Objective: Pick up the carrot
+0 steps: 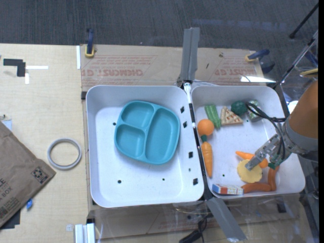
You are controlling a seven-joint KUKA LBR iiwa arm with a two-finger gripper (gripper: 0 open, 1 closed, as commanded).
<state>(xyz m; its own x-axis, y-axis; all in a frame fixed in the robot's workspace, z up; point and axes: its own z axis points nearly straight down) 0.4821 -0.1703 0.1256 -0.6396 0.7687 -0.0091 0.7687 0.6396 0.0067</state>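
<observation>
Locate the carrot first: it lies lengthwise in the right bin, close along the divider wall, well to the left of the claw, with the bare white floor of the bin between them. An orange sits just beyond its upper end, nearly touching.

The claw hangs low over the lower right part of the same bin. You cannot tell from this view whether it is released or clenched, and nothing is seen gripped in it.

Expected faults:
- Wrong object. Directly at the claw lie a small orange wedge-shaped piece, a pale yellow round slice and, just below, a reddish sausage-like item. Their colours resemble the target, so a descent here would likely close on one of them.
- Wall interference. The carrot lies close to the divider, so a finger may strike the bin wall or find no room on that side.
- Roll or nudge. The tapered body may slip out, and the adjacent orange may be pushed.

Other items, all left of the claw: a small white packet below-left; a green vegetable, a toast-like wedge and a dark green piece further up. Nothing lies on the straight path to the carrot. The left bin holds a teal divided plate.
</observation>
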